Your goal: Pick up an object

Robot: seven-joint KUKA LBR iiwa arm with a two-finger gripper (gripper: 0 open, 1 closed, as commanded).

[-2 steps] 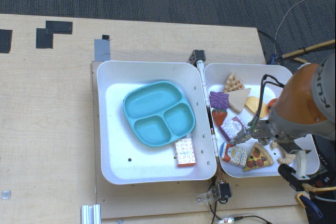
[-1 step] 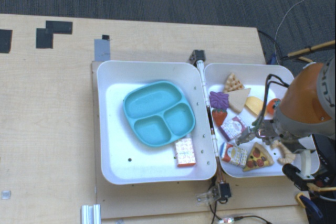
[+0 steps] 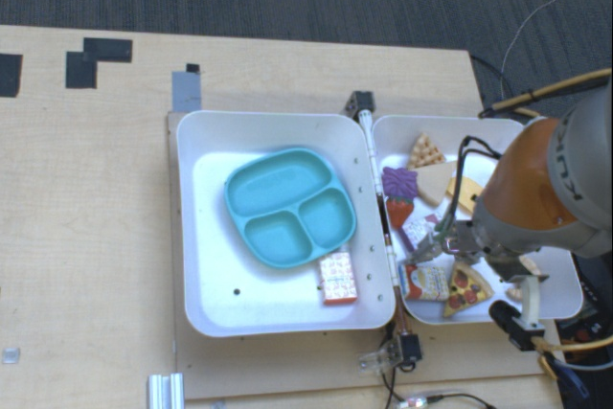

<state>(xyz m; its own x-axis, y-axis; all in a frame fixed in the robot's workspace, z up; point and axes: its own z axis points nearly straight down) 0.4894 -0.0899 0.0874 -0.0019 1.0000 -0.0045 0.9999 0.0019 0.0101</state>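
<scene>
Camera view: tool [image 3: 433,246] low over the right bin [image 3: 565,302], at the clutter near its left wall; whether its jaws are apart or closed, cannot tell. Nearest candidates: pizza slice toy [image 3: 466,288] and flat printed packet [image 3: 428,282], touching. Judged light, stiff, thin; edge grip likely needed. Left bin [image 3: 196,235] has a blue divided plate [image 3: 287,206].

A pale wooden desk [image 3: 86,235] carries two shallow white bins side by side, touching: the left bin [image 3: 192,235] and the right bin [image 3: 565,297]. Black tape marks [image 3: 96,60] sit near its far left edge, and a small grey block [image 3: 186,89] stands just behind the left bin
</scene>
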